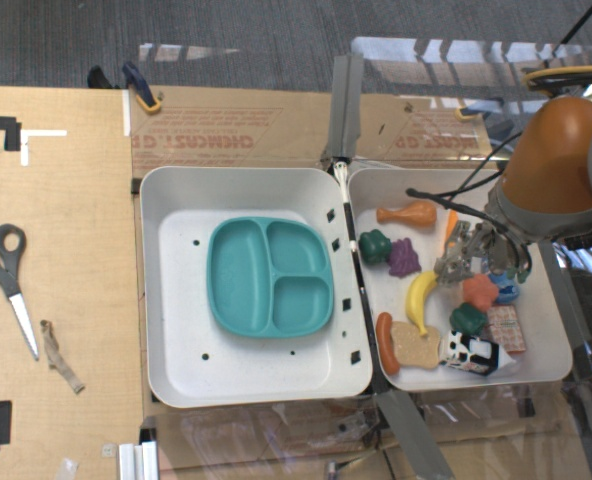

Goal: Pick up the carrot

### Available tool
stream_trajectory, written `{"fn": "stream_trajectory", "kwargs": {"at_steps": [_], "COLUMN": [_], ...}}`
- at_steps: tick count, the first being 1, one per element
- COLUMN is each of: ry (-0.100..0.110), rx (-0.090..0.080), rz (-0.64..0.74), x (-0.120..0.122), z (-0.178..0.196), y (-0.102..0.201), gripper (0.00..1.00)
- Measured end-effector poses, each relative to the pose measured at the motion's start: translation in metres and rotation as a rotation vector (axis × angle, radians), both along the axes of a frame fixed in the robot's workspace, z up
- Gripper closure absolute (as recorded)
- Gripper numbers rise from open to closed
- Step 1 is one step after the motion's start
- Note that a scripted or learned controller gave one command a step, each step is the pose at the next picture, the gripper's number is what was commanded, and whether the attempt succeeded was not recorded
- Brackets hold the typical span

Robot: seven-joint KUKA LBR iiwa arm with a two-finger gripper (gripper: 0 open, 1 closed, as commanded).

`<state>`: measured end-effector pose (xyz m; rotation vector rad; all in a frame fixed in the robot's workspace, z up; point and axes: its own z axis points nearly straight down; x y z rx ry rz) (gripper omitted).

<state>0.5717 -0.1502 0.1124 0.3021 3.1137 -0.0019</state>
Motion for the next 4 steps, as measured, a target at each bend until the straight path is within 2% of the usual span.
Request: {"fn": "stream_trajectory", "kwargs": {"at_steps": [1, 2, 3, 4], "ry": [0.009, 0.013, 0.009, 0.012], "rx": [0.003, 0.002, 0.001, 0.001], "rz": [-0.061, 0.147, 0.096, 0.26], "x": [0.009, -0.082, -0.035, -0.047], "z": [0.15, 0.053, 0.165, 0.161], "y": [0.061, 0.026, -0.001, 0.151], "gripper": [1.0, 1.0, 1.0, 1.0]}}
